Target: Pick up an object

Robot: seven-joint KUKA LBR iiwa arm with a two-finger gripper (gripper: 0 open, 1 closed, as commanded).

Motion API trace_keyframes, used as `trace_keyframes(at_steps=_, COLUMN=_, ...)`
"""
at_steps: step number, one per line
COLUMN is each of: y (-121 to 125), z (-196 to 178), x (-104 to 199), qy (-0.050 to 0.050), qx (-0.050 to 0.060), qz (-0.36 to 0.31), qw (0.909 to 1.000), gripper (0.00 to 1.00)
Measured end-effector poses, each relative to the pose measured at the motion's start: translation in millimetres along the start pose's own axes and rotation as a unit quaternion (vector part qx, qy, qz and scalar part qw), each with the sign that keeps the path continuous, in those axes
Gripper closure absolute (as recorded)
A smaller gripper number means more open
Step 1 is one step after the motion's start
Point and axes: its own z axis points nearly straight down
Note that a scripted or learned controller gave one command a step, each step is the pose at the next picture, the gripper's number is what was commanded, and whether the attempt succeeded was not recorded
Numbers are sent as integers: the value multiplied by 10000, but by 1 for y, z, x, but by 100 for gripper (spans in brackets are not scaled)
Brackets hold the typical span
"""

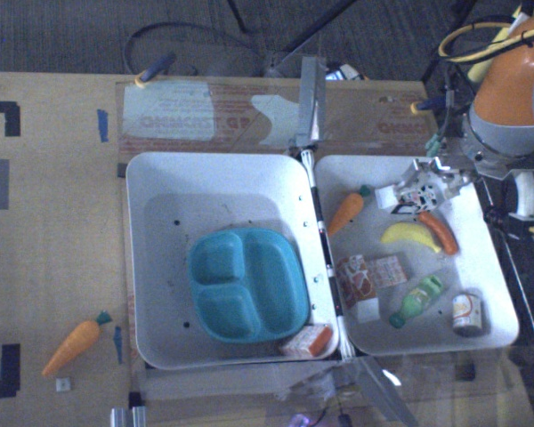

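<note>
Nearest you: carton (308,341) in left bin (151,185), beside blue tray (247,285). Your gripper (420,194) hovers over right bin (494,238), near banana (409,236); jaws' state unclear.

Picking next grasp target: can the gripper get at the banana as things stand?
Probably yes. The gripper hangs over the right bin, just above the banana. The banana lies in the open with nothing on top of it; only the red sausage at its right end crowds a grasp.

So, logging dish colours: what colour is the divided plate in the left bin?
Teal-blue divided plate, in the camera view.
</note>
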Motion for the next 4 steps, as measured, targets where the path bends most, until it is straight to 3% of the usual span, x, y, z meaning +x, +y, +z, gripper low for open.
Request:
trace_keyframes(at_steps=1, y=8, z=80, x=-30, qy=-6, qx=-22, qz=142, qw=9999, gripper=0)
trace_keyframes(at_steps=2, y=7, z=74, x=-30, qy=-7, qx=6, qz=136, qw=9999, gripper=100)
trace_keyframes(at_steps=3, y=15, z=101, x=-39, qy=10, qx=43, qz=1097, qw=9940, gripper=100)
trace_keyframes(at_steps=4, y=9, z=-8, x=20, qy=-4, qx=-15, qz=1195, qw=9928, gripper=100)
